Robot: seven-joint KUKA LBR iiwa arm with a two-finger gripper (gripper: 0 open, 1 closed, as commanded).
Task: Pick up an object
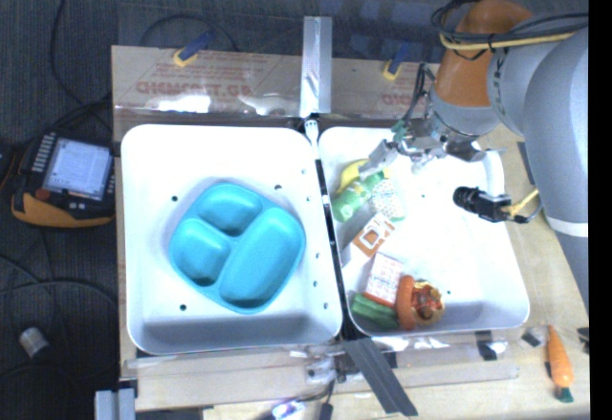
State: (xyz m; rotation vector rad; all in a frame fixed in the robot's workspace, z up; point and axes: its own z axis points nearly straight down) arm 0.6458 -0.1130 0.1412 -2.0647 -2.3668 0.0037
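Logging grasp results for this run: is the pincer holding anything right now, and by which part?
Cannot be told: the pincer sits at the yellow item, but no hold is visible.

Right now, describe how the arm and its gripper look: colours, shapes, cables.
The arm is a thick, rounded grey body entering from the right. Above the wrist sits an orange band, with yellow and black cables looped over it. Below the band is a metallic grey wrist section, ending in the gripper, a small silvery assembly with dark parts. A black fitting sticks out beside it.
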